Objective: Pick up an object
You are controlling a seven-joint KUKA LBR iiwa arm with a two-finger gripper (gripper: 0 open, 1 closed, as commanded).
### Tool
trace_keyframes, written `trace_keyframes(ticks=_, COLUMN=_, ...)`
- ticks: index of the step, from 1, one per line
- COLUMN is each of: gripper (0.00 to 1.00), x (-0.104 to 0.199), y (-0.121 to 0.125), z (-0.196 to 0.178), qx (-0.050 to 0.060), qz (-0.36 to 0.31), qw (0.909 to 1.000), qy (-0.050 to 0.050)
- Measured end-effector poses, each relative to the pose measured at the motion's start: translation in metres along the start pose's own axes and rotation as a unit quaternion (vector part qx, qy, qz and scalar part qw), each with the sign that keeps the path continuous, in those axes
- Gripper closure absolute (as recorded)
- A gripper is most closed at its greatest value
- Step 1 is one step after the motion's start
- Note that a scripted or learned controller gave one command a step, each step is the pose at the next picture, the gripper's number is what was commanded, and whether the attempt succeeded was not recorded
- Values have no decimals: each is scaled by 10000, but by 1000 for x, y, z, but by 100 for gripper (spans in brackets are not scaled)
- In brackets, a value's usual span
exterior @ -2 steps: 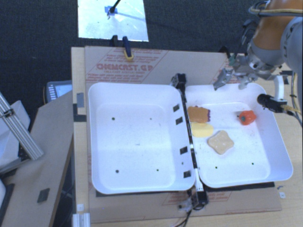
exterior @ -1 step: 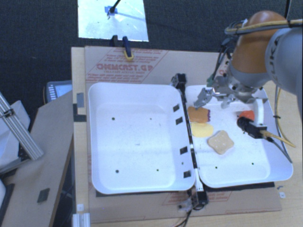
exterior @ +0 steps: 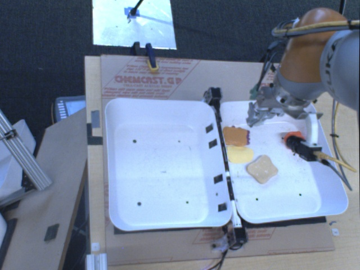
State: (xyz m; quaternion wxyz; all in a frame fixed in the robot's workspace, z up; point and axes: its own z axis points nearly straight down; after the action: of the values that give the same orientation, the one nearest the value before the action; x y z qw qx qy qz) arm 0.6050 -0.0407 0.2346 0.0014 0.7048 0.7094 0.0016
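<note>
Open floor around clustered toy foods (exterior: 247, 153)

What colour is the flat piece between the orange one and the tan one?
Pale yellow piece, seen in the camera view.

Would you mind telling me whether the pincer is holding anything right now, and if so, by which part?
Nothing is held: the pincer hangs above the right bin, clear of the orange-brown piece lying below it.

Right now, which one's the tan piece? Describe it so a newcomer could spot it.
Start at the right-hand bin, the one the arm reaches over. Near its left wall three flat pieces run in a line toward the camera: an orange-brown one, a pale yellow one, then the tan piece. It is the nearest of the three, beige and squarish with lumpy rounded corners.
</note>
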Motion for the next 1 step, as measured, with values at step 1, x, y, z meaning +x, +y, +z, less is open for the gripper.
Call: trace_keyframes(ticks=1, gripper=100, x=-78, y=-44, z=-4, qx=24, qz=70, qw=10000, qy=-17)
